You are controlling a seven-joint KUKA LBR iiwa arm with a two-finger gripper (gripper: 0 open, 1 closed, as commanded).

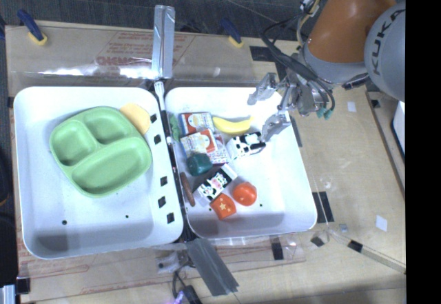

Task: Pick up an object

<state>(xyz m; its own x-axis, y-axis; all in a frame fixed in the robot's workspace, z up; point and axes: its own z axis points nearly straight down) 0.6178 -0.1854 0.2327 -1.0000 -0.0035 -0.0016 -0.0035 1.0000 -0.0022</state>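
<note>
My gripper [269, 108] hangs over the upper right part of the right bin [289, 189], open, with nothing between its fingers. One finger [262, 91] points up-left, the other [273, 126] reaches down toward a black-and-white cow-patterned object [245, 145]. A yellow banana [231, 125] lies just left of the lower finger. Further left are two small cartons [201, 132], a dark teal object [198, 163], another cow-patterned piece [216, 185], a red tomato [244, 193] and a red piece with a star [223, 206].
The left bin [41, 227] holds a green divided plate [100, 149] and a yellow piece [136, 116] at its upper right corner. A metal divider [164, 41] stands between the bins at the back. The arm's orange wrist [344, 16] sits right of the right bin.
</note>
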